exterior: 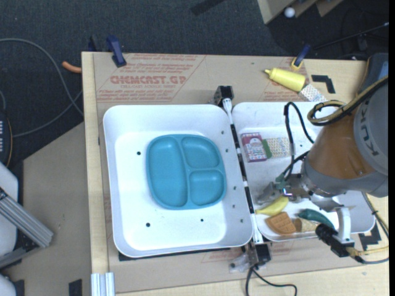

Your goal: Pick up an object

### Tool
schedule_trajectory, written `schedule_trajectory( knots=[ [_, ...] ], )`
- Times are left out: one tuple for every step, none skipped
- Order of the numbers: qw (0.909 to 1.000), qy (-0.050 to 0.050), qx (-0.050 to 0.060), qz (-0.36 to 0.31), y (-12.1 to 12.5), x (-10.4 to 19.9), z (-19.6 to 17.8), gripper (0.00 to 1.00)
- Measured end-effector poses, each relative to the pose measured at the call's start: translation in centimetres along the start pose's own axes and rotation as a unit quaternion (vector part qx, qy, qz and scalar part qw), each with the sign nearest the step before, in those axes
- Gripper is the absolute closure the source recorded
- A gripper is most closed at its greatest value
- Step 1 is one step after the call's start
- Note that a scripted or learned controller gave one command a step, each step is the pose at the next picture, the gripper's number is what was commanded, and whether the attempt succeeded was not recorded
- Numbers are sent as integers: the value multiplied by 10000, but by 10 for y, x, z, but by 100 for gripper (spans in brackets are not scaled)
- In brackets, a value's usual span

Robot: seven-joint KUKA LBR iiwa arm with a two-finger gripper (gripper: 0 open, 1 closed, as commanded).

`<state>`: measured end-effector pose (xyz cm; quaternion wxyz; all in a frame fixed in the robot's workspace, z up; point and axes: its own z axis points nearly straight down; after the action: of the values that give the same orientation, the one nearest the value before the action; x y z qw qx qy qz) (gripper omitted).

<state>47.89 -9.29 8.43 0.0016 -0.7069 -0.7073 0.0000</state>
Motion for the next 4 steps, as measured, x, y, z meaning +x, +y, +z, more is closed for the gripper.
schedule_trajectory(
  knots=[
    [10000,-7,-8,5,0,-5,0,0],
    [10000,-3,-5,1,0,2,0,0],
    [10000,-10,-11,6,0,-9,0,0],
    [10000,-16,-20,2,72,-47,-22,0]
  ],
)
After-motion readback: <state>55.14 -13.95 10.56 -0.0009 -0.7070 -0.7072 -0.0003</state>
